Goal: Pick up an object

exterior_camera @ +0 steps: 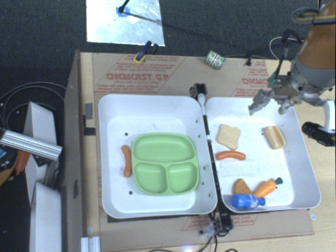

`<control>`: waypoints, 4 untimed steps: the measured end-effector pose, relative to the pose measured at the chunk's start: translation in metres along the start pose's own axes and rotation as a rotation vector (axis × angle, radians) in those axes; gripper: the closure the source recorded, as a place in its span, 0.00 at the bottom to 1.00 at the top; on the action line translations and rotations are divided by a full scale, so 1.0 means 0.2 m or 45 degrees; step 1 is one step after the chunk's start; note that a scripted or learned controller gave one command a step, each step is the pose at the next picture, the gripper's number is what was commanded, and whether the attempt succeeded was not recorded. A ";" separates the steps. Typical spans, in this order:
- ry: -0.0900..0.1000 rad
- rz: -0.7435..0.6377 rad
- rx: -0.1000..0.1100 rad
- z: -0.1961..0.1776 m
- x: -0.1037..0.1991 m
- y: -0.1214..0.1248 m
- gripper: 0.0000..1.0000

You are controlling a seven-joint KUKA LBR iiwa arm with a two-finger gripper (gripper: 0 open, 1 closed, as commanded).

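End effector hangs over the far edge of the right bin, fingers spread wide, nothing between them. Grey arm enters from the right.

All places below taken from the toast slice, which lies near the middle of the right bin:
- Sausage just in front of it, lying crosswise.
- Bread roll to its right, well apart, nearest the end effector.
- Carrot toward the front right; blue bottle and a brown cookie-like piece in front of it, those two touching or nearly so.
- Green divided plate far to its left, in the left bin, with a second sausage beside the plate.

Judgement: approach stage, no pick yet. Bread roll looks the best target: closest, isolated, bulky enough to grip. Come down centred over it, fingers straddling its short width, clear of the bin wall. Avoid the front cluster; crowding there risks a nudge or a double grab.
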State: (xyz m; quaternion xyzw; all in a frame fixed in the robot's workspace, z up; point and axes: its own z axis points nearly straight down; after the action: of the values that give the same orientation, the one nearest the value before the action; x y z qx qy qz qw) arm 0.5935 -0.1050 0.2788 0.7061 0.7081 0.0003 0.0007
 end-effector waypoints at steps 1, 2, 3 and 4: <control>0.001 0.002 0.003 0.46 0.07 -0.02 0.00; 0.001 0.002 0.003 0.94 0.08 0.00 0.00; 0.001 0.002 0.002 0.97 0.07 -0.13 0.00; 0.001 0.002 0.002 0.97 0.11 -0.16 0.00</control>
State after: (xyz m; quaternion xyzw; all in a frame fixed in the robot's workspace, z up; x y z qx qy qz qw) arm 0.5625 -0.0834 0.0841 0.7067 0.7075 0.0001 -0.0002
